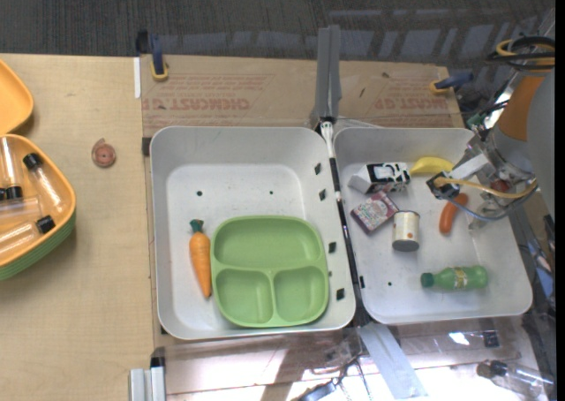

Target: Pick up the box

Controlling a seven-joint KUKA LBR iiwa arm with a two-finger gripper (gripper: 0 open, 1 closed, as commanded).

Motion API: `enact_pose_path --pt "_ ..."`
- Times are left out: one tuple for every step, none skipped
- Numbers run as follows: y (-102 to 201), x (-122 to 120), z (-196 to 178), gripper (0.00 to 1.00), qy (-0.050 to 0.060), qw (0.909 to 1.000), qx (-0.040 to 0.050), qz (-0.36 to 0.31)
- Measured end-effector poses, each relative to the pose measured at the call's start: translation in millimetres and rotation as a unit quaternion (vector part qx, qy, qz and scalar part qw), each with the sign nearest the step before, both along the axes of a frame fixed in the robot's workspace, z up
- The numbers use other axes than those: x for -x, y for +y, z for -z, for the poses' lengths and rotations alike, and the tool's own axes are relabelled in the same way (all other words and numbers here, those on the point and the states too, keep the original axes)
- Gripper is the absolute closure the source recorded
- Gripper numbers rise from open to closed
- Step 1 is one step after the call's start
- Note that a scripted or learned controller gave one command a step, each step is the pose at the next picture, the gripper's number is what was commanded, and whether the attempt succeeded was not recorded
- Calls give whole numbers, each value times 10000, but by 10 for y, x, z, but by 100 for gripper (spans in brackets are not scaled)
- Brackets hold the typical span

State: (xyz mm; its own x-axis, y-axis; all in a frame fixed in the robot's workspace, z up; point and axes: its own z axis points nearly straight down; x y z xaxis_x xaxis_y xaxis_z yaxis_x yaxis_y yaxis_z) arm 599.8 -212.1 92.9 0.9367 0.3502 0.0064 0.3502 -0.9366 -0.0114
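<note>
A small black-and-white box (387,175) lies near the back left of the right bin (512,302). A pinkish-purple packet (374,212) sits just in front of it. My gripper (483,205) hangs over the right side of that bin, well right of the box. A yellow banana (430,164) and a red-orange pepper-like piece (448,216) lie between the gripper and the box. Nothing is seen held in the gripper.
In the right bin there is also a small can (406,230) and a green bottle (455,278) lying on its side. The left bin (177,178) holds a green divided plate (269,282) and a carrot (201,255). A yellow tray (26,205) with vials sits far left.
</note>
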Motion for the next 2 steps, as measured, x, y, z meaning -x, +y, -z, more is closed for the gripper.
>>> enact_pose_path --pt "279 -359 40 0 136 9648 29 -2627" --pt "59 39 11 0 -27 9132 -5 -4075"
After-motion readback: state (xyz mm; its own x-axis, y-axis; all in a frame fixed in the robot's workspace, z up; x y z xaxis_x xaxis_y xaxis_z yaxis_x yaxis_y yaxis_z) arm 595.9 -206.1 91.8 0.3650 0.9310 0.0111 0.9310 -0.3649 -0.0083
